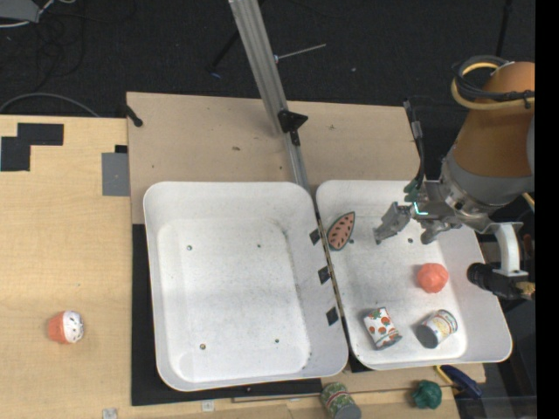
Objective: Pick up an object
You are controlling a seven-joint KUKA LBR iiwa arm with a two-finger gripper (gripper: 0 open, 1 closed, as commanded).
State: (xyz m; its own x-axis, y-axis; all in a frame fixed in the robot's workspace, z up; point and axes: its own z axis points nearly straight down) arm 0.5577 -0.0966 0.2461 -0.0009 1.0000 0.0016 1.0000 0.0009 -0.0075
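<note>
Gripper [409,223], fingers apart and grasping nothing, over the right bin [489,343] toward 12 o'clock; orange ball [431,277] at 5 o'clock of it, 2 cans along the bin's 6 o'clock edge.

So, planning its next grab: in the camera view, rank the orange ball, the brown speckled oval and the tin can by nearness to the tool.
From the tool:
1. Brown speckled oval, left, at the bin's edge.
2. Orange ball, lower right.
3. Tin can, farthest, near the front rim.

Orange ball [431,277], red-patterned box [381,328], tipped can [437,328], right bin [489,339]
</note>
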